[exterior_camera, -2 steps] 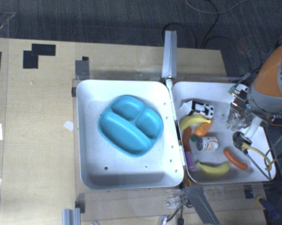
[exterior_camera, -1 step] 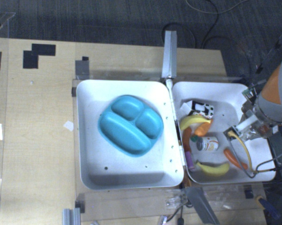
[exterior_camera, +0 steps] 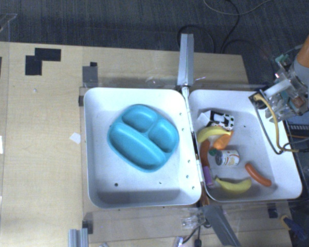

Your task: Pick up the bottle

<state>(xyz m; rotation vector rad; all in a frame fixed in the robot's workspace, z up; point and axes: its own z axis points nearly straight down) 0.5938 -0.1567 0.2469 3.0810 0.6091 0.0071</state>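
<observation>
The bottle [exterior_camera: 227,158] is small and whitish with a label and lies on its side in the middle of the right bin [exterior_camera: 262,138]. Around it are a yellow banana [exterior_camera: 210,133], an orange carrot [exterior_camera: 222,141] and a red sausage [exterior_camera: 258,174]. My gripper [exterior_camera: 278,100] hangs over the bin's far right rim, up and to the right of the bottle and well apart from it. Nothing is seen held in it.
A second banana [exterior_camera: 233,184] and a purple piece [exterior_camera: 207,176] lie at the bin's front. A black-and-white item [exterior_camera: 221,119] sits at its back. The left bin [exterior_camera: 100,153] holds a blue divided plate [exterior_camera: 143,136]. A yellow cable [exterior_camera: 273,133] droops from the wrist.
</observation>
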